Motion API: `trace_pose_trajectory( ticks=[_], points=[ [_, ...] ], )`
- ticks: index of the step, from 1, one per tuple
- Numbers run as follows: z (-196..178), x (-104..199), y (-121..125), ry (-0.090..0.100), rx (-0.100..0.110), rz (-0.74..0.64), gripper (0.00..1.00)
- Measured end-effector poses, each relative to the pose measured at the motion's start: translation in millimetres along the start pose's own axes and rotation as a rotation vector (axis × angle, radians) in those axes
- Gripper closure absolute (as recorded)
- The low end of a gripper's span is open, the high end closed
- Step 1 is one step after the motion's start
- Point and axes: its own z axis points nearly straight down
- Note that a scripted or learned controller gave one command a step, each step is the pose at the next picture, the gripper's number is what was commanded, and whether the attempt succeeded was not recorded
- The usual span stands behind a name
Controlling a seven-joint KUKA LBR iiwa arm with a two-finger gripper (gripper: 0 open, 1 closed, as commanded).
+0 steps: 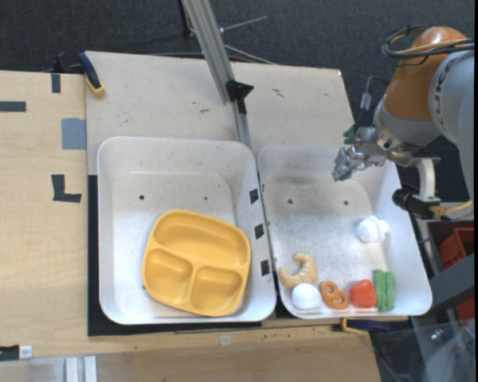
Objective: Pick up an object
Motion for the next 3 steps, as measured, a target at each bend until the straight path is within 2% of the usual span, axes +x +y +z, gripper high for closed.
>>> trace_pose_trajectory(
  ticks=[1,2,3],
  points=[
    [-47.2,0.5,9.6,0.0,-0.001,-0.001,1.0],
    [-111.4,2.5,10.9,0.0,-0.003,-0.001,1.0],
    [-111.4,57.0,10.5,0.003,0.004,-0.005,1.0]
  ],
)
